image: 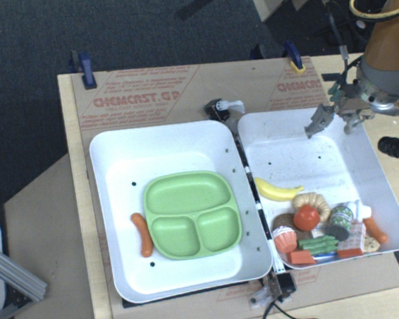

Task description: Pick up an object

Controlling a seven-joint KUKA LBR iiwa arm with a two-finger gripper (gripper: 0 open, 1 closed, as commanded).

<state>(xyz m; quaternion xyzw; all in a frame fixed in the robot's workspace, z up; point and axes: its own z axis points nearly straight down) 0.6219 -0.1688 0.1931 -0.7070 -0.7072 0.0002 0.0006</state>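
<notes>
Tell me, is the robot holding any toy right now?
No. The gripper hangs above the right bin's far end with nothing between its open fingers.

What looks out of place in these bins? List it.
One item: a hot dog lies alone on the left bin floor, beside the green divided plate rather than on it. All the other toy food, including the banana, is crowded into the right bin's near corner. Nothing looks spilled or broken.

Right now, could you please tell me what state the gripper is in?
Gripper: open, holding nothing, above the far end of the right bin.
</notes>
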